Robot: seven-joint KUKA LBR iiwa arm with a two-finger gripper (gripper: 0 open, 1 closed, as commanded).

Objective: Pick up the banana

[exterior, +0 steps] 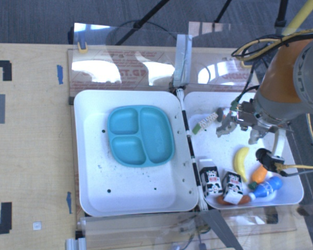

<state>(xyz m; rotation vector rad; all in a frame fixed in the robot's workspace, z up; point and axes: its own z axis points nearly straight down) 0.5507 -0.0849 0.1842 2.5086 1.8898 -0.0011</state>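
Note:
The yellow banana (241,161) lies in the right bin (219,145), toward its lower right, curved and pointing up and down. My gripper (239,130) hangs over the right bin's upper middle, just above and slightly left of the banana, and apart from it. Its two grey fingers (225,126) stand spread with nothing between them. The arm with its orange band (281,77) comes in from the upper right.
The left bin (88,191) holds a teal divided plate (141,135). In the right bin lie a green-tipped item (204,122), two cow-print cartons (213,180), an orange piece (259,174) and a blue toy (267,188). A black cable end (266,158) hangs beside the banana.

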